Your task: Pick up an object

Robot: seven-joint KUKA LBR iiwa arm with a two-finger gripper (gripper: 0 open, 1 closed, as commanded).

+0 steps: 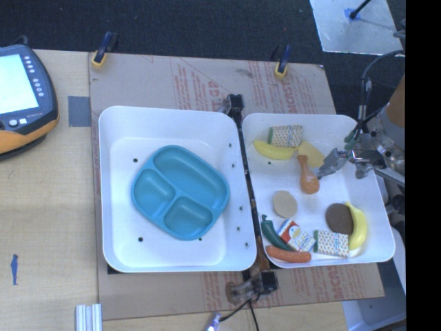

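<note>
Two white bins are set side by side on the bench. The left bin [114,185] has just a blue tray [180,192] in it. The right bin [386,205] is where all the small stuff is piled.

The arm is seen coming in from the right, and the gripper [333,164] is hanging over the far-right part of that bin. Whether it's open or closed can't be told from this angle, and nothing is seen held in it.

The closest thing to the tip is the drumstick [307,174], so that's probably the pick. It lies just left of the gripper and a touch nearer. Its long axis runs roughly far-to-near, thin end far, fat end near. So the grip would likely need to be lined up across that axis, and only a short shift left and down seems needed.

Other stuff in the bin, big to small:
- a banana [272,150] at the far side, left of the drumstick, lying left-right
- a second banana [358,227] on the near right
- a brown disc [338,218] touching that banana
- a tan disc [284,203] nearer than the drumstick
- a hot dog [288,255] along the near edge

The yellow wedge [311,153] is right beside the drumstick's thin end, so it could get bumped.
</note>
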